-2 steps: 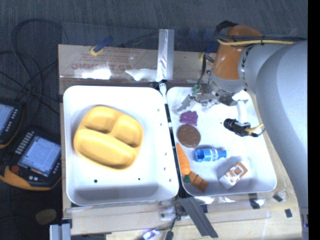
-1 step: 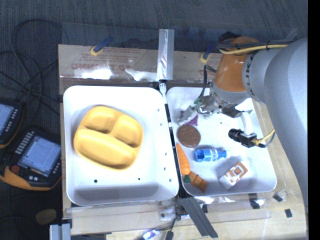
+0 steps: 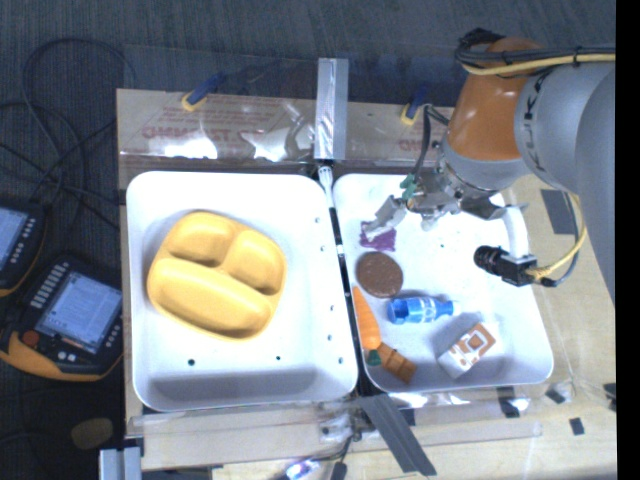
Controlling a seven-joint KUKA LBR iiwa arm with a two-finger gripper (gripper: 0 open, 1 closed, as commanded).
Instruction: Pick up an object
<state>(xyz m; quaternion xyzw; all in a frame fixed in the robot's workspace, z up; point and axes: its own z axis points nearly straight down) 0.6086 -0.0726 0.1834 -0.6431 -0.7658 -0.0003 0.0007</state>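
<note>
Gripper hangs low over the right bin, close to its far edge, with its two pale fingers standing apart and nothing visible between them. How wide the gap is stays hard to judge from this slant. Just beside the finger nearer the bins' shared wall lies a small purple scrap. Its shape is unclear and its far end is partly covered by that finger; whether the two touch I cannot tell. Toward the near edge from it sits a brown disc, then a blue bottle lying on its side. An orange carrot runs along the shared wall, its lower end meeting a small brown block near the bin's near corner. A white-and-brown box rests by the near edge, its print too small to read. The arm's orange band and grey body hide the bin's far outer corner. In the left bin, a big yellow cushion-like lump lies in the middle — what it is cannot be made out.
</note>
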